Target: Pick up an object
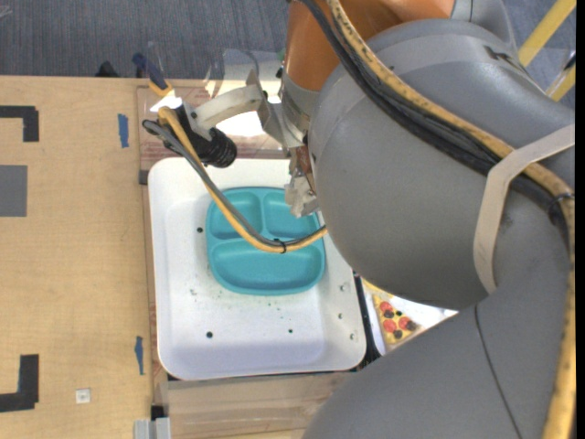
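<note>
We can read no brand, label or writing anywhere; the blue tape strips (122, 130) on the plywood bench (69, 245) and the black corner marks (23, 122) there carry no letters that we can make out.

The one object we can identify as a candidate for picking is a teal divided plate (265, 254), a rounded rectangular tray of smooth plastic with raised ribs that split it into compartments: two smaller ones along its far side and a wider one along its near side. It lies flat in the middle of the left white bin (178, 291), apart from the bin's walls, and the bin floor around it shows a few small dark specks.

A yellow and black cable bundle (233, 222) drapes across the plate from the upper left. The gripper (300, 198) hangs at the plate's far right corner, just under the arm's bulky grey body (411, 181); we cannot tell how it is set, since the arm hides most of it, and we see nothing held in it.

At the right, between arm segments, we glimpse a sliver of the second bin (402, 318) with some red and yellow bits that we cannot identify.
</note>
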Motion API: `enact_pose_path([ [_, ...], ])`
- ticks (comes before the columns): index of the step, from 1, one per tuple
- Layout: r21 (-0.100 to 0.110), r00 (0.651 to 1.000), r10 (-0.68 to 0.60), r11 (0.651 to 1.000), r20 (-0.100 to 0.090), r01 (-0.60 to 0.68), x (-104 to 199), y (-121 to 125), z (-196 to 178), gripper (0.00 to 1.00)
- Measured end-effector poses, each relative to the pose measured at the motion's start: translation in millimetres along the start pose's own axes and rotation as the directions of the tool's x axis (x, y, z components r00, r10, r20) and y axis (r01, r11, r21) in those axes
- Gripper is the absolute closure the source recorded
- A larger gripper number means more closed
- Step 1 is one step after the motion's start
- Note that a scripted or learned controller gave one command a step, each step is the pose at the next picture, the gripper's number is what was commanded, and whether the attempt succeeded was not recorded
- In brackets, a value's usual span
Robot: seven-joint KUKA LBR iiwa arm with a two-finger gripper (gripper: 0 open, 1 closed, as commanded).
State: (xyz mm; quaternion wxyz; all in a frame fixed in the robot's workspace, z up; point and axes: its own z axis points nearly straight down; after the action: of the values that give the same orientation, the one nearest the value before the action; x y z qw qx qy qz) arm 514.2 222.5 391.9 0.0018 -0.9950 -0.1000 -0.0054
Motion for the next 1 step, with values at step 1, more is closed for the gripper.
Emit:
enact_pose_path([
  [1, -0.004, 0.998, -0.054, 0.999, 0.022, 0.054, -40.8, 28.6, 119.0, 1.00],
])
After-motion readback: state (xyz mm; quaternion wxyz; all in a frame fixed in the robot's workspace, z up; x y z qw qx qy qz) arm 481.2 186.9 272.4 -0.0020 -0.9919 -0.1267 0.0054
